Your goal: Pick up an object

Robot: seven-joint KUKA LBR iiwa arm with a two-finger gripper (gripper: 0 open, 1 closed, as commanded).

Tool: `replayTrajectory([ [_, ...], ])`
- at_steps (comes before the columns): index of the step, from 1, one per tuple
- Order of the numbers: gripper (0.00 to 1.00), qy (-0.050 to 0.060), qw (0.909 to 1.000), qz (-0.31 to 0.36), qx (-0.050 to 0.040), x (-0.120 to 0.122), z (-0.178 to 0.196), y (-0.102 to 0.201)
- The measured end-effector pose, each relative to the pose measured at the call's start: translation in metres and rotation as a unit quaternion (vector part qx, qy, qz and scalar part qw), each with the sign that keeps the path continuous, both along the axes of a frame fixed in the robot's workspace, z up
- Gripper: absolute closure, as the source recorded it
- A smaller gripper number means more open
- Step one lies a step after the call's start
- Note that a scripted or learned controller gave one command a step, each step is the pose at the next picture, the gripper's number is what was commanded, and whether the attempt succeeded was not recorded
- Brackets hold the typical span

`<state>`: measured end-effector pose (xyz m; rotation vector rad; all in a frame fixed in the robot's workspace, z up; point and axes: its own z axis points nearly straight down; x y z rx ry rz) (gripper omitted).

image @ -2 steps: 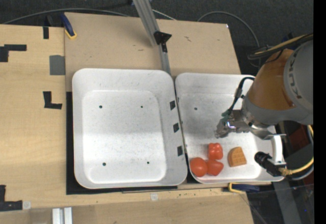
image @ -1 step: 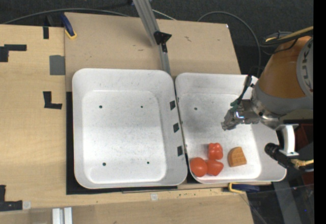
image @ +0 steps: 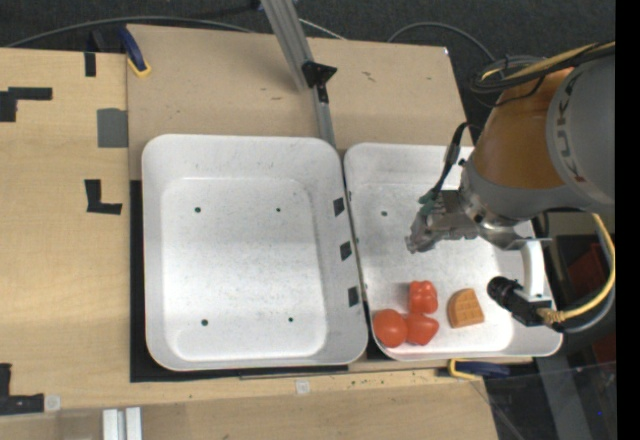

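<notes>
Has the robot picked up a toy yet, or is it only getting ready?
Not yet. The gripper hangs over the right bin, with nothing seen between its fingers. The red toys and the orange block lie on the bin floor near its front edge, apart from the gripper. Left to do: reach one, close on it and lift it.

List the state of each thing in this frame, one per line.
gripper: above the right bin's floor, nothing visibly held
red objects: clustered, resting at right bin's near edge
orange block: resting beside them, ungrasped
right bin: holds all objects
left bin: flat on bench
</notes>
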<state>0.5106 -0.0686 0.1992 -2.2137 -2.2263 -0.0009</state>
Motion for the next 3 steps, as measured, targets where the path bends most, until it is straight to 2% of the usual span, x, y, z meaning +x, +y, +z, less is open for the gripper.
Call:
replayTrajectory([
  [2,1.0,0.001,1.0,0.001,-0.0001,0.018,-0.006,0.105],
  [3,1.0,0.0,1.0,0.001,0.0,0.043,-0.001,0.16],
])
